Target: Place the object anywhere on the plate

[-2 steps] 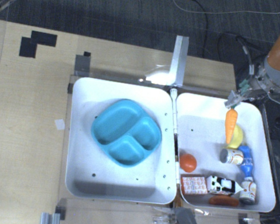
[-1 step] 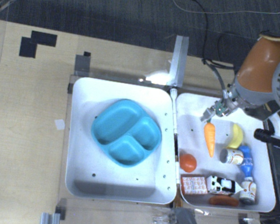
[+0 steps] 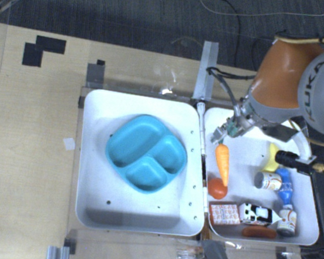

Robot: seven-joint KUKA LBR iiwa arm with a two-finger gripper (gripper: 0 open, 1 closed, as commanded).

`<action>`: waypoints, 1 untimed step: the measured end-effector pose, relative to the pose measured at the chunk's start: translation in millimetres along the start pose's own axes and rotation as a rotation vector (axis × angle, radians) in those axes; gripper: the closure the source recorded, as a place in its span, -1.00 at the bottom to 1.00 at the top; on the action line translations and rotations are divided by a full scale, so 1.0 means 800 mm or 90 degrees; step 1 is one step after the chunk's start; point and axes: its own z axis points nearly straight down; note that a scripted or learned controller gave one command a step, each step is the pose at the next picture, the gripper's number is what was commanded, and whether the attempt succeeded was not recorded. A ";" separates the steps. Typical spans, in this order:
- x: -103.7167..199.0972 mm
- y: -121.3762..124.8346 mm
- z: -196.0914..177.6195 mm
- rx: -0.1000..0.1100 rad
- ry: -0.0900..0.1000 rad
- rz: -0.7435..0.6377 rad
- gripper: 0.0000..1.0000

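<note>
Brown sausage [image 3: 255, 232] nearest lens; orange plastic carrot [image 3: 223, 162] just below two-finger gripper [image 3: 228, 129], long axis toward viewer, fingers' spread apparently indiscernible; blue divided plate [image 3: 146, 152] leftward.

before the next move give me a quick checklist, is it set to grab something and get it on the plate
1. Gripper over the right bin, near the top of the carrot: ok.
2. Anything held between the fingers: cannot tell, too small and blurred.
3. Carrot reachable: ok, it lies by the bin's left wall with a red tomato-like piece at its lower end.
4. Blue plate in the left bin, its three compartments bare: ok.
5. Object on the plate: not ok, not yet done.
6. Path to the plate: cannot tell, the divider between the bins lies in the way.
</note>
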 end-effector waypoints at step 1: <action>0.068 0.073 -0.015 -0.001 0.000 -0.053 1.00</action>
